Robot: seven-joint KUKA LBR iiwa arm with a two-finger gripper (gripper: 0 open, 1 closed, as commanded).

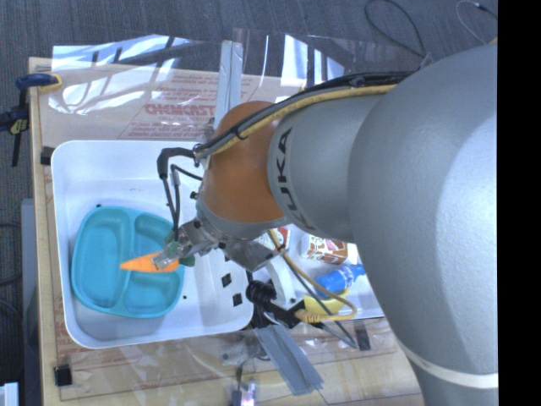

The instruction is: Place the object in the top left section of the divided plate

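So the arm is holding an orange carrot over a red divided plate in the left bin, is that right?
Not quite: the divided plate is blue, not red. The camera view shows the carrot at the gripper, over the plate in the left bin. The rest of your statement stands.

Divided plate [110, 265] in left bin [76, 176], carrot [145, 264] over plate's right side
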